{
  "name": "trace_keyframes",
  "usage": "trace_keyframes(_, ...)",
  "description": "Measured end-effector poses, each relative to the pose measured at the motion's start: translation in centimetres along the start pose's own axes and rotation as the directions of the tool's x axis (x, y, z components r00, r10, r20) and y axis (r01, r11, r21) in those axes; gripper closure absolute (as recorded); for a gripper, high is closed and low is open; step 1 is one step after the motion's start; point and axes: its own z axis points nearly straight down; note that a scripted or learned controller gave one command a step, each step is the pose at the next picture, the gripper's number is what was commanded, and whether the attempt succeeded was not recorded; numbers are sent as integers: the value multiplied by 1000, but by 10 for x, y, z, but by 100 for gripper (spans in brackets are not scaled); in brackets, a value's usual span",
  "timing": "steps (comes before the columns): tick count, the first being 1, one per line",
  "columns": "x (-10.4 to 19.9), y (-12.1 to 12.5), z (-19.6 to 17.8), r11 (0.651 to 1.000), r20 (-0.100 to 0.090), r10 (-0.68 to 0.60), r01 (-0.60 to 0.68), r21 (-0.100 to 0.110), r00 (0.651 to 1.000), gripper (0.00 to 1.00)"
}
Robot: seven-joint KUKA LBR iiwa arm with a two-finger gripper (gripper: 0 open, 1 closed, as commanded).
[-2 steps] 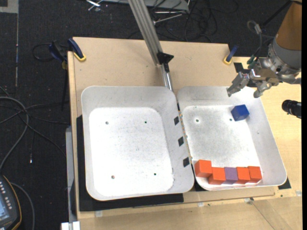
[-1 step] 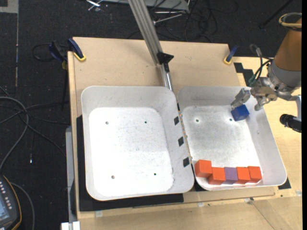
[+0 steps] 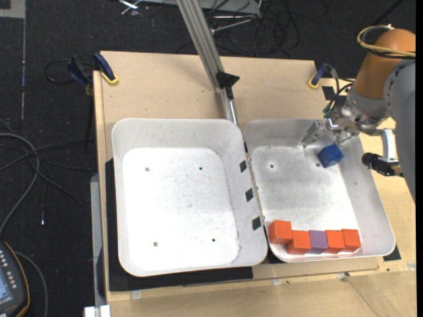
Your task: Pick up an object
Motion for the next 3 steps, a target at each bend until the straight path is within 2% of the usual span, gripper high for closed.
trace_keyframes(1,4,-33,9,1000,5,4,-4,-7,1000,0)
trace_keyframes(2,4,-31,-2,1000,5,2,-2,-9,1000,100)
trace_keyframes(3,56,-129,5,1000,6,5,-5,-16,1000,100)
